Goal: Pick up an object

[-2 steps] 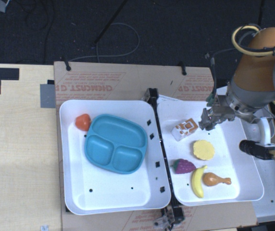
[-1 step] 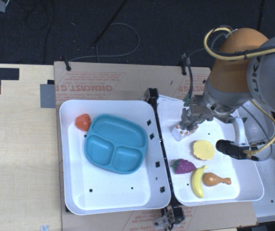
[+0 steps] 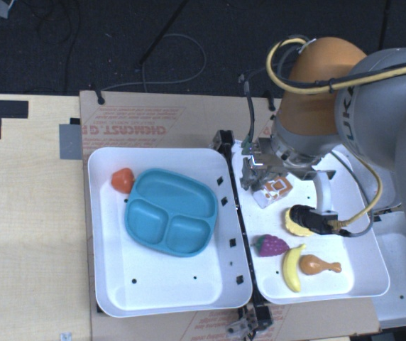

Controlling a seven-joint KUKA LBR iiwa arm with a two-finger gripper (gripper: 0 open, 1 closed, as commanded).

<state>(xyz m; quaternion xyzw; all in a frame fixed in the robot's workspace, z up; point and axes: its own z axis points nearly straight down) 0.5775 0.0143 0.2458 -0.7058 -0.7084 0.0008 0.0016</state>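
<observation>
Tool (image 3: 258, 170) low over right bin (image 3: 373, 275), just above small boxed item (image 3: 275, 189); grip state: cannot tell. Nothing visibly lifted. Grape bunch (image 3: 272, 245), banana (image 3: 292, 267), drumstick (image 3: 318, 265) lie untouched. Pick judged pending.

The bench (image 3: 25, 212) is light wood. On it lies a brown cardboard sheet (image 3: 128, 123) with red print. On the sheet stand two white bins side by side, the left bin (image 3: 111, 290) and the right bin (image 3: 373, 279).
</observation>
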